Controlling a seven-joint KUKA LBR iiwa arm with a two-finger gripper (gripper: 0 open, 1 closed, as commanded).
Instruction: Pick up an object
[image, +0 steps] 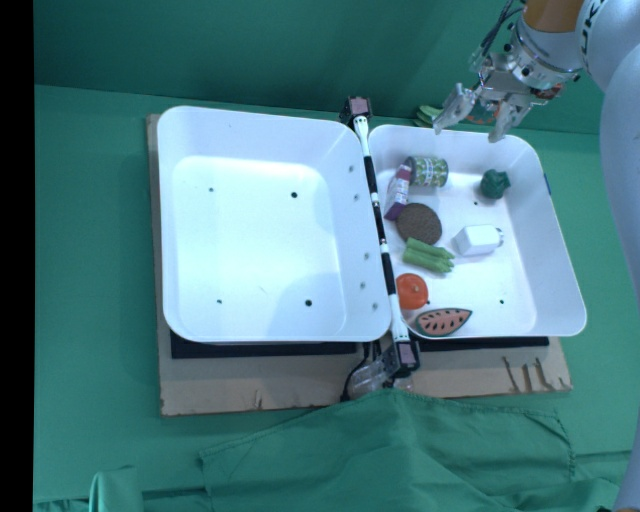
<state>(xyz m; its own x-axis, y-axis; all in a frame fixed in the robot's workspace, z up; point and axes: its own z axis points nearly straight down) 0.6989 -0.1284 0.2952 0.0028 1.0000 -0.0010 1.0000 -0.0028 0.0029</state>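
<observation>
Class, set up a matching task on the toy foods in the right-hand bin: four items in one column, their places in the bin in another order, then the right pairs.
Items:
1. watermelon slice
2. broccoli
3. green can
4. white box

Places:
A. far side of the bin, near the divider, beside the purple packet
B. near edge of the bin, beside the orange fruit
C. middle of the bin, right of the brown cookie
D. far right part, below the pincer

Pairs: 1-B, 2-D, 3-A, 4-C
</observation>
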